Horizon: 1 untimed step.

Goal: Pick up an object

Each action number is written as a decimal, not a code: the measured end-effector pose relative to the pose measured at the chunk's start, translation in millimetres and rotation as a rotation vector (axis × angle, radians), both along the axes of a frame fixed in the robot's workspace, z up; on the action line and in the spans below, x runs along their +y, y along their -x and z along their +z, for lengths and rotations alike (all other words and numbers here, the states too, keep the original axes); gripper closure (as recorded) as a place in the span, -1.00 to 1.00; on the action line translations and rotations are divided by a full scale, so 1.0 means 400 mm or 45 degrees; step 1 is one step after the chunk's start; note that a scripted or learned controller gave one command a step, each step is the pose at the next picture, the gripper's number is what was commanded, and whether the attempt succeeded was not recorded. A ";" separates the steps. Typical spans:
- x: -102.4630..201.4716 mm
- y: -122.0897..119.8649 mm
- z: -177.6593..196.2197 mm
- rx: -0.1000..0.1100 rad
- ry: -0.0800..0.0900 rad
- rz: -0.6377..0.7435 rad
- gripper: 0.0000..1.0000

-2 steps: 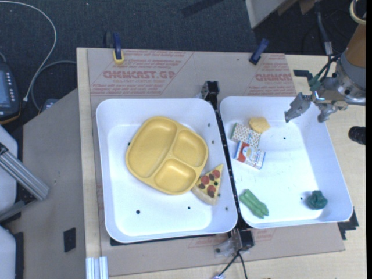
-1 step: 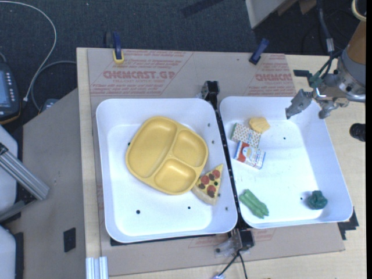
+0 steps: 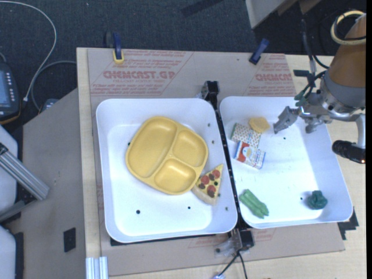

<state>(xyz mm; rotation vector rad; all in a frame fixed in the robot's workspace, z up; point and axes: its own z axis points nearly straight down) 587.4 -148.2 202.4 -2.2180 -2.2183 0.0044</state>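
- The gripper [image 3: 297, 121] is seen over the upper part of the right bin [image 3: 331, 173], reaching in from the right; its two fingers are spread apart, with nothing between them
- One dark fingertip [image 3: 283, 122] is held just right of a small yellow piece [image 3: 259, 124], though contact between them cannot be told
- The yellow piece is placed near the right bin's upper left corner, touching the top of a small printed carton [image 3: 248, 146] that lies tilted below it
- A green pod-shaped toy [image 3: 254, 203] is found at the lower left of the right bin, and a dark green lump [image 3: 317, 200] at its lower right, well apart from the gripper
- The left bin [image 3: 116, 208] is occupied by a yellow divided plate [image 3: 167, 154], with a toy pizza slice [image 3: 210, 183] lying against the plate's lower right edge
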 end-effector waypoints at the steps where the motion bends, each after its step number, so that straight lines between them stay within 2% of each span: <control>1: 0.002 -0.010 -0.110 0.000 0.000 0.000 -1.00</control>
